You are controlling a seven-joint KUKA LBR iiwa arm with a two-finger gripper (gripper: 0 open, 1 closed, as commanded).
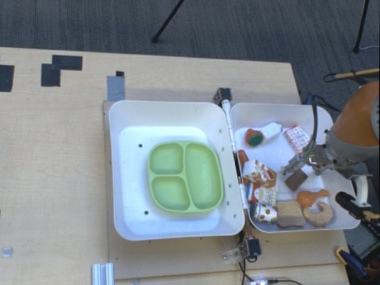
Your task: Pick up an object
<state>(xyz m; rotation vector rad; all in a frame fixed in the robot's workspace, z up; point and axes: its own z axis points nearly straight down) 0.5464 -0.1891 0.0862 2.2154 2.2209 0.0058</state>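
Note:
My gripper [298,164] hangs low over the middle of the right bin [279,113], reaching in from the right. Just below it in the view lies a dark brown block [295,180]; I cannot tell whether they touch. Around it lie a red strawberry [254,137], a white piece [271,130], a pink-and-white packet [296,138], a printed snack packet [260,174], a small printed can [263,212], a tan bread piece [290,215], an orange toy [310,197] and a pale brown ring [321,215].
The left bin [127,159] holds a green divided plate [185,177]. A slim red item [241,158] lies against the right bin's left wall. The arm's orange band [359,120] sits over the right bin's right rim.

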